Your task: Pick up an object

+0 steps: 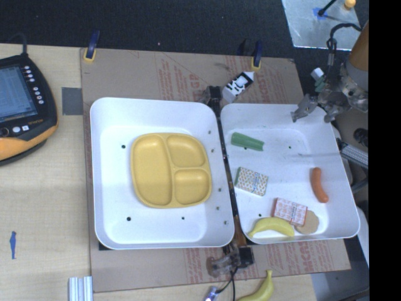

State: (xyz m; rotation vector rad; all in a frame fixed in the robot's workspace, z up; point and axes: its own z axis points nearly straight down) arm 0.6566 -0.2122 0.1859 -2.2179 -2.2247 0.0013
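The right bin [285,121] holds a green strip [247,142], a patterned packet [252,181], an orange sausage [319,185], a pink wafer pack [290,211], a tan round biscuit [308,223] and a yellow banana [272,227]. My gripper [312,115] hangs over the bin's far right corner, its fingers spread open with nothing between them. It is well apart from all the objects; the green strip lies closest, to its lower left.
The left bin [113,130] carries a yellow divided plate [170,169]. A black-and-white object [238,85] lies just behind the bins' joint. A second banana [260,288] lies on the bench in front. A teach pendant [25,105] sits at far left.
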